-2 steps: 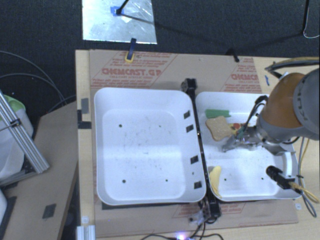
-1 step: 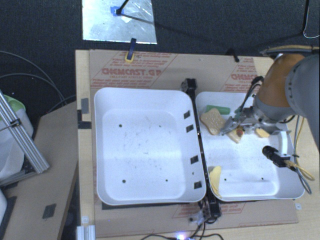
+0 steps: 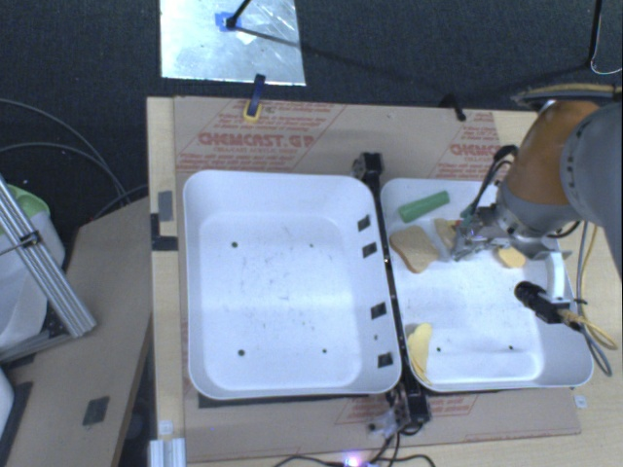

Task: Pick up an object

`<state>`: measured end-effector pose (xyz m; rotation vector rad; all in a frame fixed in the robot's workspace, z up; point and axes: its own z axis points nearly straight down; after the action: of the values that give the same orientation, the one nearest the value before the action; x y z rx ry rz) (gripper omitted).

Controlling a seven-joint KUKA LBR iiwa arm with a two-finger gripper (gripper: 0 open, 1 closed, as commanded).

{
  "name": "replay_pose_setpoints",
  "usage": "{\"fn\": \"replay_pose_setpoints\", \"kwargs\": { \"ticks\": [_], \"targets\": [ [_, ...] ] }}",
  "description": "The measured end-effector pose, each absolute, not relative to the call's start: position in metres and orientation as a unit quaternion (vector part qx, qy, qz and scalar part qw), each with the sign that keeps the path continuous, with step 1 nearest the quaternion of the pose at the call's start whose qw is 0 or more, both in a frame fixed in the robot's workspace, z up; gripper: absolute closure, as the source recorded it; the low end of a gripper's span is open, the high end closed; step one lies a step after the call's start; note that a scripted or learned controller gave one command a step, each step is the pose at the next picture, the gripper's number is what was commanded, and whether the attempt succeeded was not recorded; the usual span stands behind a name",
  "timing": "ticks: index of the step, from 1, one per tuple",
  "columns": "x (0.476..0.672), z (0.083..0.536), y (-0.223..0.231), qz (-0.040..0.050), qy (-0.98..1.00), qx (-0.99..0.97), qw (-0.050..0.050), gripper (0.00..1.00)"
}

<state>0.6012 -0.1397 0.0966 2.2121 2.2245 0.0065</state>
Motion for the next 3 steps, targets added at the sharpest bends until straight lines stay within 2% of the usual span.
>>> {"fn": "replay_pose_setpoints", "kwargs": {
  "ticks": [1, 2, 3],
  "targets": [
    [0.586, 0.115, -0.084, 0.0010, 0.710, 0.704, -0.001, 1.00],
    [0.564, 0.254, 0.022, 0.0078, 0.713, 0.701, 0.003, 1.00],
    [0.486, 0.218, -0.014, -0.0019, 0.706, 0.708, -0.002, 1.00]
  ]
}}
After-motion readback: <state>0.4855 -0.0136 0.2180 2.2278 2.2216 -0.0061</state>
